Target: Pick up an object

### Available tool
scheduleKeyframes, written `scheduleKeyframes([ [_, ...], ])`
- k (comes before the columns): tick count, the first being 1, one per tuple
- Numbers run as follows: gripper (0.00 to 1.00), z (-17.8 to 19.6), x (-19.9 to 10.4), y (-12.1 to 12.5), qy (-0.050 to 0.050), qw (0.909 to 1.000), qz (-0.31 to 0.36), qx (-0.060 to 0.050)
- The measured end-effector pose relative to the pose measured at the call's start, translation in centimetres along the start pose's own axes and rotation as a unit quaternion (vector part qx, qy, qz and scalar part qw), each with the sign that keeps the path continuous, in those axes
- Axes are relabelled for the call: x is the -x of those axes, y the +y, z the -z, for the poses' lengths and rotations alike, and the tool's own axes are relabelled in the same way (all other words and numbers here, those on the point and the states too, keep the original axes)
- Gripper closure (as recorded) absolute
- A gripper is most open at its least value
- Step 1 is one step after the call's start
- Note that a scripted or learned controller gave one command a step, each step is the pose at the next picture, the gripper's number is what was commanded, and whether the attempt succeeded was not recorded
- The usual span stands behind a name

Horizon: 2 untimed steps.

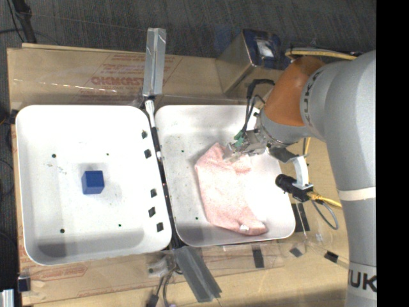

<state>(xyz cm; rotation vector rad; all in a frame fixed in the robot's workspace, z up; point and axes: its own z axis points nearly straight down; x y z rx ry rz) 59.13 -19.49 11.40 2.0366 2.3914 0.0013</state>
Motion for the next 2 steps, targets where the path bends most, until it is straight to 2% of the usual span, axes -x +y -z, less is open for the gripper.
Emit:
scheduleKeyframes([
  [1,0.0,0.0,0.0,0.0,0.0,1.0,0.0,0.0],
  [2,0.0,-1.9,1.0,0.9,-0.001,0.9987,0.05,0.003],
])
